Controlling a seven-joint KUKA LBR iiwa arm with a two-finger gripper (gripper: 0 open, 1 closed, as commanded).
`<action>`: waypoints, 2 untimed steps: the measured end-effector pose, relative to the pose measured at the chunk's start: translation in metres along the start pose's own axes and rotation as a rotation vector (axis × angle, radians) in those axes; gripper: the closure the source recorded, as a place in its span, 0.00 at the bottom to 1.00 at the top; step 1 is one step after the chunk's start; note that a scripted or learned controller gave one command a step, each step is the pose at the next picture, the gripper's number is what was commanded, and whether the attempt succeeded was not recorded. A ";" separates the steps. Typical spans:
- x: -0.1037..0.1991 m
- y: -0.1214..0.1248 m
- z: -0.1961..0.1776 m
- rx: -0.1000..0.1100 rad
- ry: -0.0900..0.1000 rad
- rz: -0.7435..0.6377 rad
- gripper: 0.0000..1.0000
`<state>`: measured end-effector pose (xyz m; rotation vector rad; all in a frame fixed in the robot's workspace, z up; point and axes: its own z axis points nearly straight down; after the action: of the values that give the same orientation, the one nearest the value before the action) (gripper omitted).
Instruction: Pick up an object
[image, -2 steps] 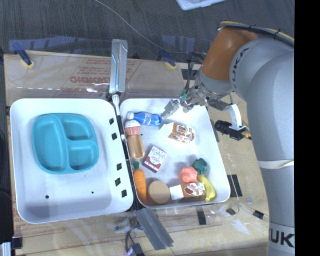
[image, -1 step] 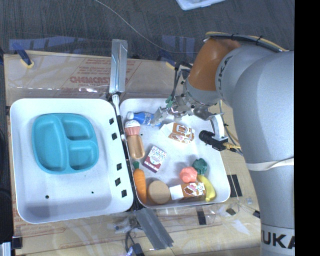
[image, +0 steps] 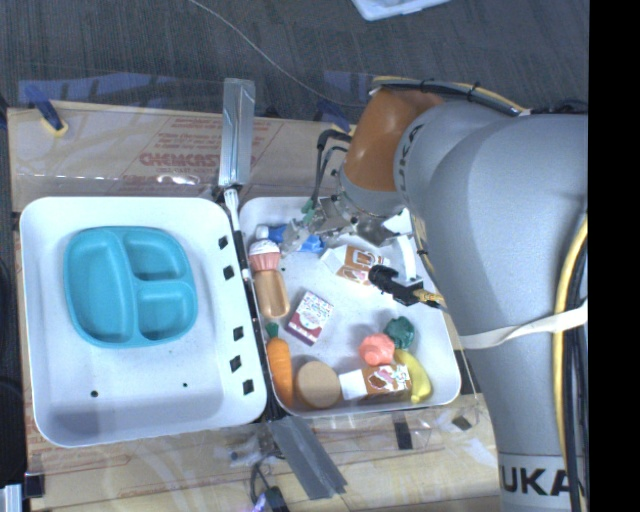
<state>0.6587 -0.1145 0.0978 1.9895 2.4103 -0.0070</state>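
White plastic walls bound the right bin (image: 447, 385), where the jaws (image: 318, 232) sit low at its far edge; whether they are parted or closed cannot be told. Toys crowd the near wall: carrot (image: 280, 367), banana (image: 416, 376), pink piece (image: 377, 349). The left bin (image: 40, 400) holds a blue tray (image: 130, 285).

Bulky grey arm (image: 500, 250), smooth rounded casing. Orange band (image: 378, 140) above wrist. White "UKA" lettering (image: 540, 484) near base. Thin black cables (image: 325, 165) alongside wrist.
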 end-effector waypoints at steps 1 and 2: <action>0.004 -0.001 -0.008 0.009 0.009 -0.007 1.00; 0.001 -0.001 -0.010 0.007 0.003 -0.005 0.00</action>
<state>0.6577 -0.1140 0.1080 1.9882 2.4202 -0.0119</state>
